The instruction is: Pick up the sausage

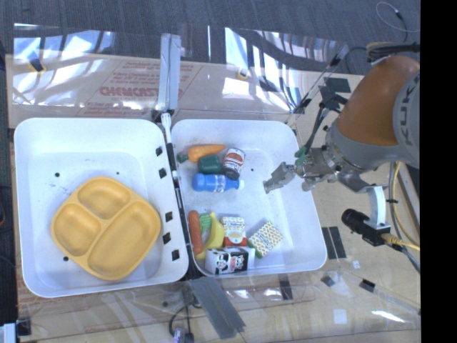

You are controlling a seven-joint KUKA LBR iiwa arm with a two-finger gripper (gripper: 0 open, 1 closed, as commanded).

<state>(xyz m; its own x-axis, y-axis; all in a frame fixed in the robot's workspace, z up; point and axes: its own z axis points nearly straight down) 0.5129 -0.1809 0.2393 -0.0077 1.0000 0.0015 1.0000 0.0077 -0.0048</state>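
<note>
We see our tool [277, 179] released and grasping nothing over the right bin [303, 259]; the sausage [194, 231] lies well left and below it.

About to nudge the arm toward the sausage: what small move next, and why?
Probably shift the hand toward the bin's lower left corner, then lower it. The sausage lies along the right bin's left wall beside the banana, while the hand hangs over the bin's right side, nothing in it.

my gripper [280, 179] looks like dull grey metal; the sausage [195, 231] is smooth orange plastic, the bins [300, 256] glossy white plastic.
</note>
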